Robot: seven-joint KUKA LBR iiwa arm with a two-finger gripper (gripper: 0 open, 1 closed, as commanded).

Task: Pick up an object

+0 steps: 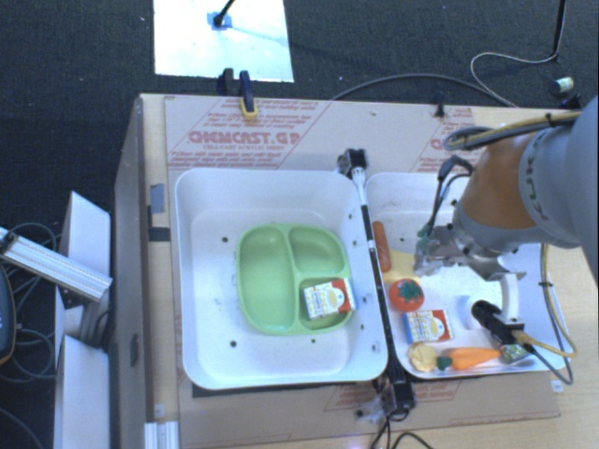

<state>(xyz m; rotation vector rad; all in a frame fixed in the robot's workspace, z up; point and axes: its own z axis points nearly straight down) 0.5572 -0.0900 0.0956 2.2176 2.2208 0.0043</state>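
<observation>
My gripper [426, 253] hangs low over the middle of the right bin [402, 195], just above and to the right of a red tomato [406, 294]. An orange-red sausage [379, 244] lies along that bin's left wall, left of the gripper. A small piece of something yellow [402, 266] peeks out between the gripper and the tomato. Below the tomato lies a small red-and-white carton [427, 325]. At the bin's front edge are an orange carrot [473, 357] and a pale yellow piece [421, 355]. I see nothing held in the gripper.
The left bin [201, 251] holds a green divided plate [271, 279] with a second small carton [326, 299] in its lower right compartment. A black rail [370, 241] separates the bins. The grey arm [524, 185] covers the right bin's upper right part.
</observation>
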